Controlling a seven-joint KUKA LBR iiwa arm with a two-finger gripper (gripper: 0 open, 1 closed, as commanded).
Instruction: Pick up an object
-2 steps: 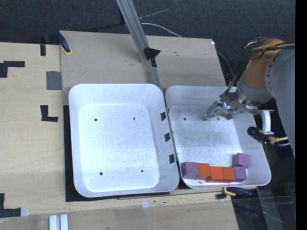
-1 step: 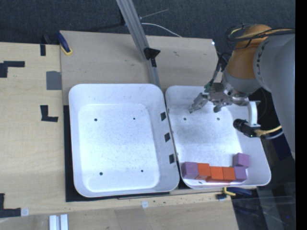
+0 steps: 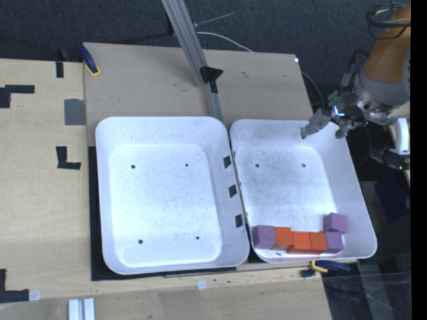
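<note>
**benchwatcher:** So where are we on this pick? The gripper sits at the upper right of the frame, over the top right corner of the right bin, with the orange-banded arm coming in from the right edge. The two dark fingers look spread apart to me, one poking left toward the bin's top rim, and there's nothing between them.

**slotcar_dan:** Agreed, they're apart and nothing's held. Looks like the approach step, nothing grabbed yet. All the stuff worth grabbing is way down at the lower right of the frame: a row of blocks along the bottom wall of that bin. There's a purple block on the left end, orange blocks in the middle, and another purple block perched at the right end, near the corner.

**benchwatcher:** And the left bin has nothing to go for. So my guess is the next move means travelling down the frame across the right bin, well away from where the gripper sits now.

**slotcar_dan:** Yeah, and that's the tricky bit. The blocks are touching each other and hugging the wall, so the fingers need room to straddle one. I'd try the left purple one, since its left side is free.
</note>
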